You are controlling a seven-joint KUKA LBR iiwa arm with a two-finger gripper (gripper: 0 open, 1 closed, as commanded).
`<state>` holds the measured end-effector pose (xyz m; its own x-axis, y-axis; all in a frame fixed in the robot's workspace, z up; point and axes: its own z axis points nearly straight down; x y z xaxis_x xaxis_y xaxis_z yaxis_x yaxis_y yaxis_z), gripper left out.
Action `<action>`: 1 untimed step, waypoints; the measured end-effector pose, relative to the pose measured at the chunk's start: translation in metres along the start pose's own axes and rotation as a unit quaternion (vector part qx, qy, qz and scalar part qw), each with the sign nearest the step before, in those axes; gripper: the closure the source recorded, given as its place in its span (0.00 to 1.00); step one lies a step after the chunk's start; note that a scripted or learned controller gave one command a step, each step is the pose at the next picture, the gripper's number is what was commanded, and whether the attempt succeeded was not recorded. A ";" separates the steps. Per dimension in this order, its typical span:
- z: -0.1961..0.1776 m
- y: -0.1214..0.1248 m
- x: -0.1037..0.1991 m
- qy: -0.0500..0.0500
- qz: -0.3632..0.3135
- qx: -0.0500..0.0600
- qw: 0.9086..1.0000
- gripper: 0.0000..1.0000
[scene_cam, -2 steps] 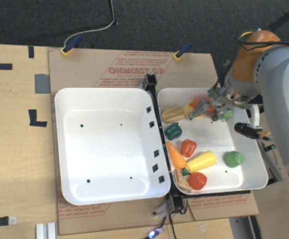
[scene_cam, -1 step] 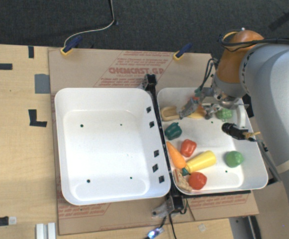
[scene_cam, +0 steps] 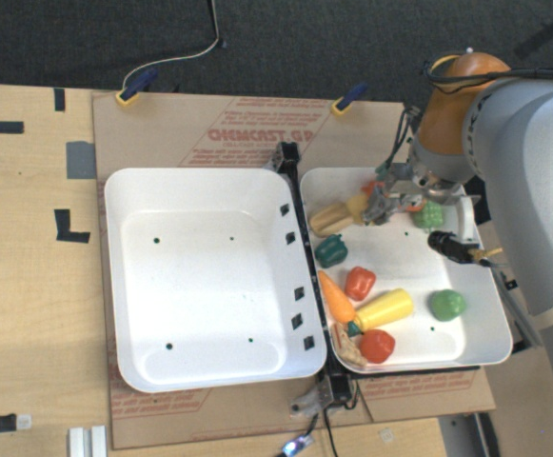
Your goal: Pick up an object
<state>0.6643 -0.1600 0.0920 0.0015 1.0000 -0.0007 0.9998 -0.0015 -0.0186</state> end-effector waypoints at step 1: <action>-0.179 0.003 0.045 0.000 -0.004 -0.016 1.000 1.00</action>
<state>0.6706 -0.1150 0.2705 -0.0056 1.0000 -0.0014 0.9999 0.0056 0.0133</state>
